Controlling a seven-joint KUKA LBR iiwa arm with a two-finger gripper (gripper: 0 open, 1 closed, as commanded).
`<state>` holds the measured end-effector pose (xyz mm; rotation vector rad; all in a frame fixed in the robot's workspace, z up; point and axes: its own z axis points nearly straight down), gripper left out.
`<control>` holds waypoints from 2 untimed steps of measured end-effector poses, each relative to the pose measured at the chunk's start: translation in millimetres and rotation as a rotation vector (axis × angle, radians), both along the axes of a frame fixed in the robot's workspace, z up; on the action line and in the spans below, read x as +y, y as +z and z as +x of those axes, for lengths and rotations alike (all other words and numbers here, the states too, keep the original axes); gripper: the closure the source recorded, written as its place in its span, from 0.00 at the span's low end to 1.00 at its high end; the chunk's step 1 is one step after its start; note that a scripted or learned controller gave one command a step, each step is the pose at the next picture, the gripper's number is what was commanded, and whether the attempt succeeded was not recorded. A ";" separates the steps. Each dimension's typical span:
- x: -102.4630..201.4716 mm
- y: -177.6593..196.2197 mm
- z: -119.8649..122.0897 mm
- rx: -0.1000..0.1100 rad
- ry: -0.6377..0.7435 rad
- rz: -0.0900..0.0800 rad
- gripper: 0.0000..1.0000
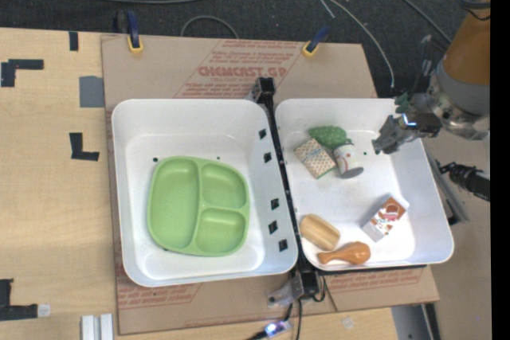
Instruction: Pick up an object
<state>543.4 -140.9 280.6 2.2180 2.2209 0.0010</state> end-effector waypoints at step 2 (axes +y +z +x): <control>49.4 -4.8 4.8 0.008 0.004 0.003 1.00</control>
